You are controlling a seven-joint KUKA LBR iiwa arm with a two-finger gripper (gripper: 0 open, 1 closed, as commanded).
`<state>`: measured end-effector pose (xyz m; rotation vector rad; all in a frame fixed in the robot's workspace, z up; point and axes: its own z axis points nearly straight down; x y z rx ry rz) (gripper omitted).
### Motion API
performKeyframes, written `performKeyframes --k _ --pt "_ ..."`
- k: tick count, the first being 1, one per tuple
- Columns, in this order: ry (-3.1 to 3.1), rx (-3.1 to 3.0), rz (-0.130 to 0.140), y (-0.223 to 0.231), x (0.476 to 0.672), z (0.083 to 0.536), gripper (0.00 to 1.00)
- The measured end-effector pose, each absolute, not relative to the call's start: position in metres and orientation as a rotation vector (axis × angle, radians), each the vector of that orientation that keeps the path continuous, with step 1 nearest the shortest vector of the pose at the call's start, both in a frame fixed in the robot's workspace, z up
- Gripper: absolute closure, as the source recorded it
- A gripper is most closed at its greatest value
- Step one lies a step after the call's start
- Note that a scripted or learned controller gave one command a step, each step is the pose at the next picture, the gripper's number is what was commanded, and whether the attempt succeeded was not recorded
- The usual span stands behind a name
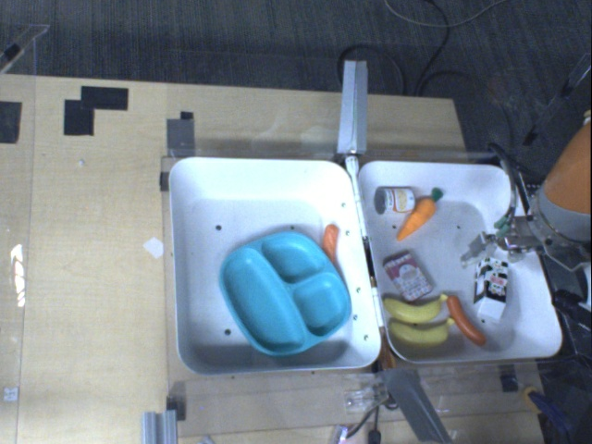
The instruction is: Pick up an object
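Note:
The right bin (pixel 532 340) holds a small tin (pixel 398 200), a toy carrot (pixel 418 215), a dark red packet (pixel 408 276), two yellow bananas (pixel 417 320) and an orange-red sausage (pixel 465 321). A white and black carton (pixel 491 296) stands near the bin's right side. My gripper (pixel 492 259) reaches in from the right and hangs right over that carton, close to its top. I cannot tell whether it touches the carton.
In the left bin (pixel 194 248) lies a blue divided plate (pixel 282 289), with a small orange sausage (pixel 331 241) beside it by the middle wall. A metal post (pixel 352 109) rises behind the two bins. Cables trail at the back right.

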<state>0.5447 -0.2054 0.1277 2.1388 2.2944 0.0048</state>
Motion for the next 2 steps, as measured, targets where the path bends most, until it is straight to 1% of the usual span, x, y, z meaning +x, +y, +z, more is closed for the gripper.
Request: performKeyframes --k 1,2 --pt "2.294 2.139 0.005 -0.205 0.545 0.128 0.00" --pt "2.293 2.120 0.016 -0.205 0.531 0.093 0.00"
